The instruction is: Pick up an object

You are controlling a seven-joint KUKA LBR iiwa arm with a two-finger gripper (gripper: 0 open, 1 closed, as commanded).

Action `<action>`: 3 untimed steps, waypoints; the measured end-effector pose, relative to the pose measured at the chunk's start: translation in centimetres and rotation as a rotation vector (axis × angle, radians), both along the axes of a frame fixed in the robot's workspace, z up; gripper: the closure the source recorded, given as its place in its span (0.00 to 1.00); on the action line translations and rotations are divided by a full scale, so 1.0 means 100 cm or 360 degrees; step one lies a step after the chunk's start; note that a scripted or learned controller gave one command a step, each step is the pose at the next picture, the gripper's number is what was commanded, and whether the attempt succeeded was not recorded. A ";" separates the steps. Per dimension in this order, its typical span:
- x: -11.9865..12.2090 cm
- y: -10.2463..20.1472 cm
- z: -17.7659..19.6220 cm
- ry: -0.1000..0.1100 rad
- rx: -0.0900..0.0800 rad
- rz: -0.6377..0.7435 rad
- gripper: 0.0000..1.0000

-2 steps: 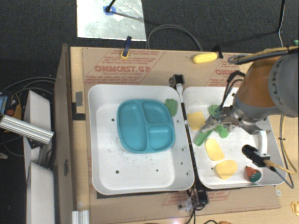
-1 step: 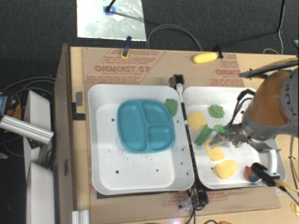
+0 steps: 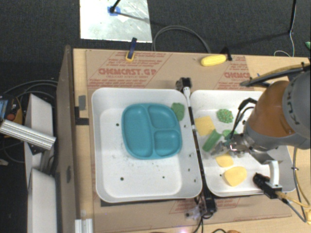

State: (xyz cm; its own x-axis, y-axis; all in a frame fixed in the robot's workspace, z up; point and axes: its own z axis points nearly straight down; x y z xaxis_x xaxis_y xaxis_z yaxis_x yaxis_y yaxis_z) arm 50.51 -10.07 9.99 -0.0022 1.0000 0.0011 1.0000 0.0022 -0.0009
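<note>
We're looking down on dark carpet floor [image 3: 39,23] all round the gripper [image 3: 228,145], with a shiny silver sheet [image 3: 115,14] lying far up and to the left of it. Beneath it sits the brown bench top [image 3: 146,67], red lettering printed across the board. Off to the far left, well away from the gripper, we've got grey and white metal pieces [image 3: 29,135] and loose cables on the floor.

Now the bins. The left white bin [image 3: 107,178] sits to the gripper's left and carries a blue divided tray [image 3: 151,131]. The gripper itself is down inside the right white bin [image 3: 214,186], the grey arm with its orange band [image 3: 269,115] coming in from the right. We cannot tell whether the fingers are apart or together; they are too small and cluttered here.

Smaller things now: a green block [image 3: 212,140] lies just left of the gripper, a yellow square piece [image 3: 204,125] up and left of it, a round green knobbly piece [image 3: 224,115] above it. Just below the gripper lies a small yellow piece [image 3: 224,160], and below that a bigger yellow lump [image 3: 235,175]. A green leafy piece [image 3: 178,110] rests at the tray's corner, well left. A yellow object [image 3: 213,59] lies on the bench far above.
</note>
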 end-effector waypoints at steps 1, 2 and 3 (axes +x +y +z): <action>0.092 -0.021 -0.004 -0.0018 -0.0007 0.0007 0.00; 0.069 -0.027 0.002 -0.0002 -0.0003 -0.0003 0.00; 0.150 -0.050 -0.008 -0.0017 -0.0007 0.0007 0.00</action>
State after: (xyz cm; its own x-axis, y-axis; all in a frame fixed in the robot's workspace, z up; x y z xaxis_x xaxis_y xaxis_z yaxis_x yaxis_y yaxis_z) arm 65.55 -15.06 9.23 -0.0067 1.0000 -0.0032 0.9999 0.0067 0.0099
